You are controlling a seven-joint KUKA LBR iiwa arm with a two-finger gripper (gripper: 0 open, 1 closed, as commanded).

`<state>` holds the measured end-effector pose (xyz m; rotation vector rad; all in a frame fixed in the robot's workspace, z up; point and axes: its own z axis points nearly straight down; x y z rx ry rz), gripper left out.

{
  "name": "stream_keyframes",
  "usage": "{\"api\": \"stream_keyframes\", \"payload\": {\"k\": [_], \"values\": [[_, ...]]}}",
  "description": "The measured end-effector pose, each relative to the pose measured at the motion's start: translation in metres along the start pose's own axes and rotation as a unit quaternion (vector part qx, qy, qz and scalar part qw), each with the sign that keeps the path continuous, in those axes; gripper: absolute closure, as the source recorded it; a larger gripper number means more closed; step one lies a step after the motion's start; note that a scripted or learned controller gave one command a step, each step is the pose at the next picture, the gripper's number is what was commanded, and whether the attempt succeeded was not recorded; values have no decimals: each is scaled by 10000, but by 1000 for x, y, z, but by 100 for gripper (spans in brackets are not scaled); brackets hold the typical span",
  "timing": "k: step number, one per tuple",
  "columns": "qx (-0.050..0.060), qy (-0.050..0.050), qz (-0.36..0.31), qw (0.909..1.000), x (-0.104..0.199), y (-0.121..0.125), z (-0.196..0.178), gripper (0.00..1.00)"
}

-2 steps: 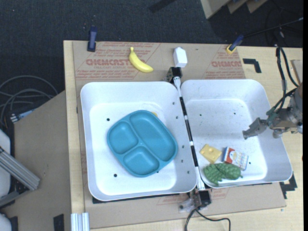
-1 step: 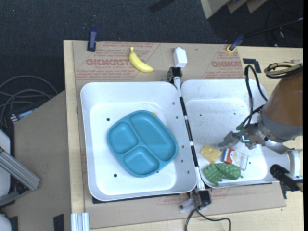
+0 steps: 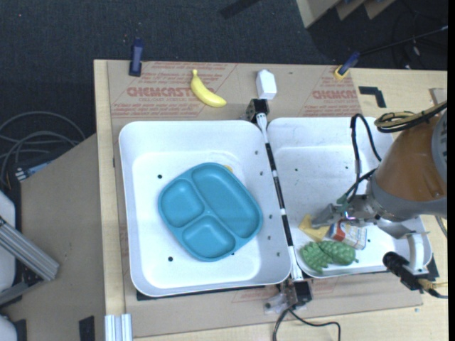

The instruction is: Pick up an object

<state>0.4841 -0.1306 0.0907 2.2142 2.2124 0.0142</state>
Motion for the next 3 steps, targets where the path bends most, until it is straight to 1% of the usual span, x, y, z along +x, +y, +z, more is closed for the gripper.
{"api": "stream_keyframes", "payload": {"k": [1,2,3], "values": [[-48,-13,0,10000,0,3,-12,100],[59,12,-13,10000,48,69,-94,100],[73,8,-9,10000,47,68,-93,0]]}}
